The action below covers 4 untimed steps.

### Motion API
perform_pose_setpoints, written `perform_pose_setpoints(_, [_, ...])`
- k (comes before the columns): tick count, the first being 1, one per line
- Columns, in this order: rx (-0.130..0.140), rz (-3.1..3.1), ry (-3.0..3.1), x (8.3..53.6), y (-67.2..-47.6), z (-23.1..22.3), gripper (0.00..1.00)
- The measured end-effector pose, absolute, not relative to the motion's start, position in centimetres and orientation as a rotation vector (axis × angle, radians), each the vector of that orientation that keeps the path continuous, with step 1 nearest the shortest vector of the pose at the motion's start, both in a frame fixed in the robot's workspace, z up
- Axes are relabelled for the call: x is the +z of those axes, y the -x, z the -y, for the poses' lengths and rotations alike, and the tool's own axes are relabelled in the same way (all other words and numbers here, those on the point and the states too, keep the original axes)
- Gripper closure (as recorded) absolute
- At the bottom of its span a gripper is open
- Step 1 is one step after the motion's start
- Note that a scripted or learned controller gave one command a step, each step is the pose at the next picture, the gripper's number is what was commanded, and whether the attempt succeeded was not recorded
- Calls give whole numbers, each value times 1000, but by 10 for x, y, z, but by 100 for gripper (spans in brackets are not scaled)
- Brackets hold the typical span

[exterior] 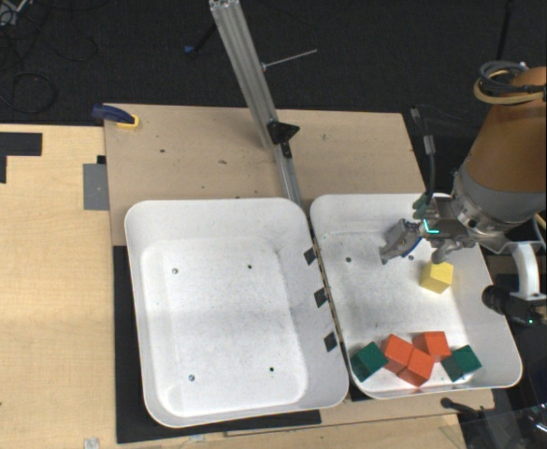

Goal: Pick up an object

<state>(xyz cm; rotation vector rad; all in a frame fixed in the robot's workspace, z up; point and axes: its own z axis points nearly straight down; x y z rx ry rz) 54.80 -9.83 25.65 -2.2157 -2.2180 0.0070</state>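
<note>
Hovering low inside the right bin, the end effector sits toward that bin's 12 o'clock half, and whether it is apart or together I cannot tell. At its 4 o'clock, near it but apart, lies a yellow block. Toward the bin's 6 o'clock edge a cluster gathers: two green blocks flanking orange-red blocks. At the right bin's 9 o'clock, the left bin rests on the counter.
</note>
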Motion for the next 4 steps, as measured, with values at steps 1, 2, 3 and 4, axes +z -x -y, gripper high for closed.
perform_pose_setpoints(1, [3, 2215, 2223, 258, -548, 100, 0])
perform_pose_setpoints(2, [9, 2215, 2217, 202, -539, 105, 0])
perform_pose_setpoints(3, [8, 2215, 2216, 151, -529, 98, 0])
perform_pose_setpoints(4, [9, 2213, 2217, 96, -527, 97, 0])
